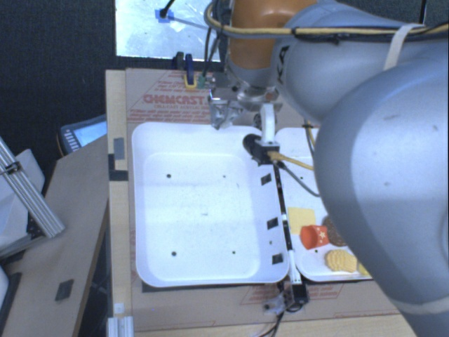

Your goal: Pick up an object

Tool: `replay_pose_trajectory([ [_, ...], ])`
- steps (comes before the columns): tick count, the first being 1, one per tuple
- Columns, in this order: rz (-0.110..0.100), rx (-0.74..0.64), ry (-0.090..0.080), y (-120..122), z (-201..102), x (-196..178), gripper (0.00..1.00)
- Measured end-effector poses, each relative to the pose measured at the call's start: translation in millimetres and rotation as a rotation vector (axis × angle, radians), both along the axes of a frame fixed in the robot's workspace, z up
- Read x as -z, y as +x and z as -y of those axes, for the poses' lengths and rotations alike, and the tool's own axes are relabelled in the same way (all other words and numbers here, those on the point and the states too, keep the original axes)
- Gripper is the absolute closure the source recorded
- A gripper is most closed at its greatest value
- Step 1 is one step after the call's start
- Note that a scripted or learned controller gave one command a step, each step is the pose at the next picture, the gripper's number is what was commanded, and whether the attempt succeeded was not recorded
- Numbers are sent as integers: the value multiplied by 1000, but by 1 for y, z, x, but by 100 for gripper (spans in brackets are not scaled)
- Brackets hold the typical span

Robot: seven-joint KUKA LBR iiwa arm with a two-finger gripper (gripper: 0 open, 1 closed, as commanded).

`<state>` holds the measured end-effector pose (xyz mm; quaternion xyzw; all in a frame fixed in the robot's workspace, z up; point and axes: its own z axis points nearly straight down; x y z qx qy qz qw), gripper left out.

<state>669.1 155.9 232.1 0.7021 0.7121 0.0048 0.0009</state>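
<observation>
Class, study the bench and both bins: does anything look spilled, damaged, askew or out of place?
Nothing stands out. Both white bins sit flat and side by side. In the right bin a yellow square, an orange-red piece and a ridged tan biscuit-like piece lie close together, nothing spilled. The gripper hovers at the left bin's far rim.

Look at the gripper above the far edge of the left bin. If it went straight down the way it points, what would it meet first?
Most likely the gripper would meet the far rim of the left bin, or the bare white floor just inside it; depth is hard to judge from this slanted view. No object lies under it.
</observation>
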Motion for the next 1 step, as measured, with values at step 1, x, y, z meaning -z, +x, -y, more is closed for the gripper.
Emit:
replay_pose_trajectory([
  [1,-2,3,-5,1,8,-8,100],
])
